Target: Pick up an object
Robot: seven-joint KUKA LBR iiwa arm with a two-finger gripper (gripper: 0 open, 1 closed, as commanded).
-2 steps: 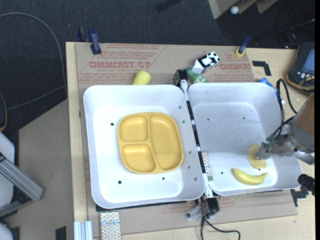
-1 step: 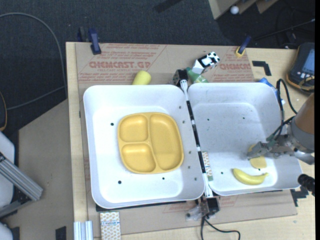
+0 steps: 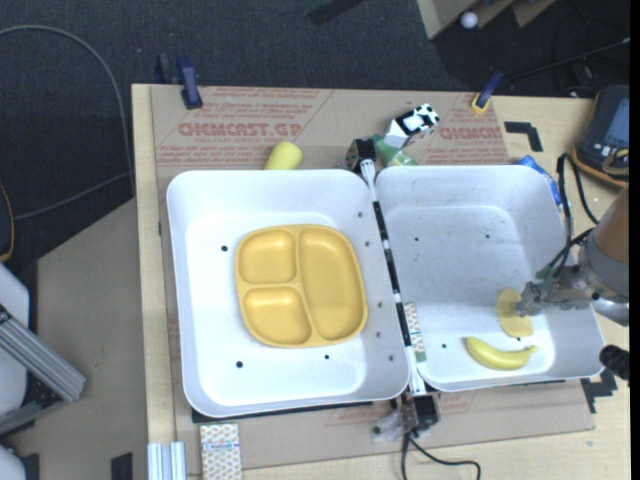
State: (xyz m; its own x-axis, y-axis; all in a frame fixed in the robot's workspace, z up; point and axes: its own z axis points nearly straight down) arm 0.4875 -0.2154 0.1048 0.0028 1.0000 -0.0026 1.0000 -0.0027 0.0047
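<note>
A yellow banana (image 3: 497, 352) lies near the front edge of the right bin (image 3: 450, 228). Just above it sits a pale yellow round piece (image 3: 514, 321), partly covered by my gripper (image 3: 533, 298). The gripper reaches in from the right and hangs low over that piece's upper right edge. A yellow divided plate (image 3: 300, 285) lies flat in the middle of the left bin (image 3: 200, 218).
Behind the bins, on the cardboard, are a small yellow object (image 3: 284, 155), a black-and-white toy (image 3: 415, 121) and a green item (image 3: 396, 154). Blue clamps (image 3: 187, 81) hold the board's far edge. Cables run along the right bin's right side.
</note>
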